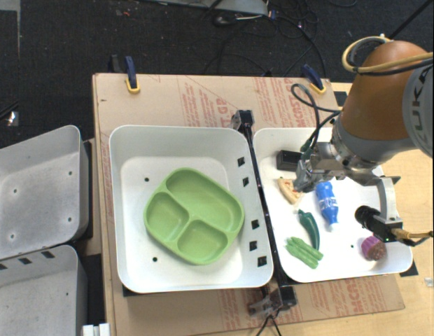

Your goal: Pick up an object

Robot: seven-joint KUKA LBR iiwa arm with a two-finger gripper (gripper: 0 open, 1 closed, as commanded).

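1. The tool [306, 180] sits low in the right bin [343, 275], right of centre in the frame, just over a small tan piece [290, 190].
2. That piece looks light, stiff and smooth; grip its narrow sides.
3. Whether the tool is spread or pinching, I cannot tell.
4. The arm [381, 103] reaches in from the upper right.

2 white bins, left [119, 208] & right [343, 259], side by side on brown board [182, 93]. Blue-yellow clamps [131, 75] at board's far edge; black clip [243, 120] btwn bins. 2 spare white trays [35, 180] at left, off the board. Cables [301, 5] on dark floor [49, 33] beyond.
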